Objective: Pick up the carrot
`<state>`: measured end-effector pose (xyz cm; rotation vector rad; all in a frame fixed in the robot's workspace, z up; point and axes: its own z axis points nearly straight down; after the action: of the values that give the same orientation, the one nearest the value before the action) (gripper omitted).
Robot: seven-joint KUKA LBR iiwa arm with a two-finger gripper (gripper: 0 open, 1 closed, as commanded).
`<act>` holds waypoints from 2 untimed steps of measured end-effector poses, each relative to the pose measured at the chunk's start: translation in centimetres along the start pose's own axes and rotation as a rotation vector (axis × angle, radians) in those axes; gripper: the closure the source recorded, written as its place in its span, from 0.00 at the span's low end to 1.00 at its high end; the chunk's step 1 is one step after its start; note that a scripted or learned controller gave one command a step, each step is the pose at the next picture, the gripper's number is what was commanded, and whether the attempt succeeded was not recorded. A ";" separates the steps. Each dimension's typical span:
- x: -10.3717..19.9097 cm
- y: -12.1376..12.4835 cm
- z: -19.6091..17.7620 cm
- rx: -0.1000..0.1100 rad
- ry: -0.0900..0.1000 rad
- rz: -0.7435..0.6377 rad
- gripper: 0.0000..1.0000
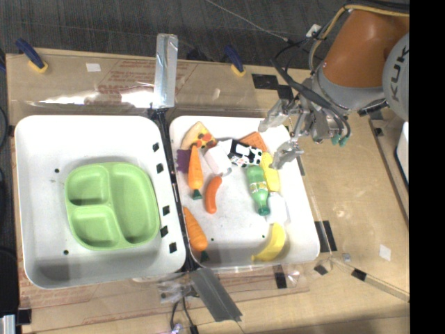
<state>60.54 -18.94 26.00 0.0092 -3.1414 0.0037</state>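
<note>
In the right bin (295, 218), one carrot (195, 169) lies lengthwise near the left side, below a pizza slice (198, 136). A second carrot (195, 232) rests against the bin's left wall, lower down. Between them is a shorter orange-red piece (211, 193). My gripper (280, 138) hangs over the bin's upper right part, well to the right of both carrots. It is open, one finger (272, 121) above and one finger (284, 154) below, with nothing between them.
Near the gripper lie a black-and-white cow toy (245, 154), an orange wedge (254, 142), a green bottle (259, 190) and a yellow piece (270, 177). A banana (272, 243) sits at the lower right. The left bin (35, 138) holds a green divided plate (111, 204).
</note>
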 end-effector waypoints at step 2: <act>-0.1 3.0 12.7 0.002 -0.021 0.061 1.00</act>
<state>60.62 -15.95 13.28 -0.0872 -3.1613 0.0064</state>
